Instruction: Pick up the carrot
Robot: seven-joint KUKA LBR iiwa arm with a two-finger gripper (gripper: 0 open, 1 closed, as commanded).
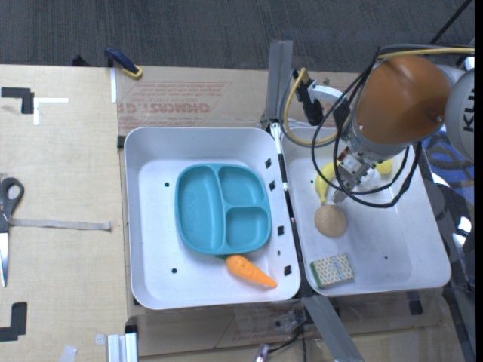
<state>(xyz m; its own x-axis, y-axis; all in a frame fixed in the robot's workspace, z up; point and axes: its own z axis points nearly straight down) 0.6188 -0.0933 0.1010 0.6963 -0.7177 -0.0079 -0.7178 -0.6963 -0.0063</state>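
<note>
**Camera view: carrot in the left bin, arm over the right bin**

Camera view looks down at a slant on two shallow white bins set side by side on a wooden bench. In the left bin lies a teal divided plate with three compartments, one long one on its left and two smaller ones on its right. The carrot lies on the bin floor just below the plate's lower edge, near the bin's bottom right corner; its thick end is touching or nearly touching the plate rim, and its tip points down and to the right. Nothing is gripping it.

The arm reaches in from the right, its orange band showing large above the right bin. The gripper hangs below the band over the upper left part of that bin, well apart from the carrot and separated from it by the wall between the bins. How far its jaws are open I cannot tell, since the wrist and black cables cover most of them, and no object shows between them.

Just beside the gripper lies a yellow object, partly hidden, possibly a banana. Below it sits a round tan ball, and nearer the bin's front edge lies a small green speckled sponge. On the bench at far left rest a pair of scissors.
</note>
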